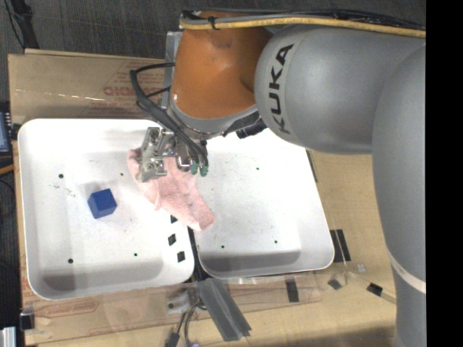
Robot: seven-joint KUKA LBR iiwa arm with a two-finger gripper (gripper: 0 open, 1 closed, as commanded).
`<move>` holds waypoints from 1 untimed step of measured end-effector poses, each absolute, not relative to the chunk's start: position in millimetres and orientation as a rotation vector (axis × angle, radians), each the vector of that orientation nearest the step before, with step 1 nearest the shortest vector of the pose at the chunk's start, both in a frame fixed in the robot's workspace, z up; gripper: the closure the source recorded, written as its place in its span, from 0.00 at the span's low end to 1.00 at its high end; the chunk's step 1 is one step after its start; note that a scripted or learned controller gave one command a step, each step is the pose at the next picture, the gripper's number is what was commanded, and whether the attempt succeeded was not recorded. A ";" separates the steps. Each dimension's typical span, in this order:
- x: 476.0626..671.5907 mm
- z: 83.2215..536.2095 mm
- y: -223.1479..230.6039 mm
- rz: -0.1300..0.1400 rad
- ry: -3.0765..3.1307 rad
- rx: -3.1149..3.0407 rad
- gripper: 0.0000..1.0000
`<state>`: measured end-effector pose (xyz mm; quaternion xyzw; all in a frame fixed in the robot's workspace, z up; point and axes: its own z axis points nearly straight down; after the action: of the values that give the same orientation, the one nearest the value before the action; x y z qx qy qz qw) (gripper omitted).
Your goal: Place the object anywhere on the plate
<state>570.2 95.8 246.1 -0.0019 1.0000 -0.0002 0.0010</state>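
Observation:
A small blue cube (103, 202) lies on the floor of the left bin (43, 266), left of centre. A pink, mottled plate (184, 197) lies tilted across the ridge between the two bins, its upper left part under the gripper. The gripper (153, 161) hangs from the orange wrist over the plate's upper left edge, in the left bin's right part. It is well to the right of and a little above the cube, apart from it. I see nothing blue at the gripper.
The right bin (289, 244) lies beside the left one, its upper part hidden by the big grey arm (340, 71). Dark cables (148, 96) loop beside the wrist. Brown cardboard (72, 85) borders the bins at the back.

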 end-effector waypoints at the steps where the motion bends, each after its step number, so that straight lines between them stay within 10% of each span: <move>1: 558.3 237.9 145.3 -0.002 3.143 -0.007 1.00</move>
<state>558.3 145.3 237.9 -0.0023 1.0000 -0.0007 -0.0006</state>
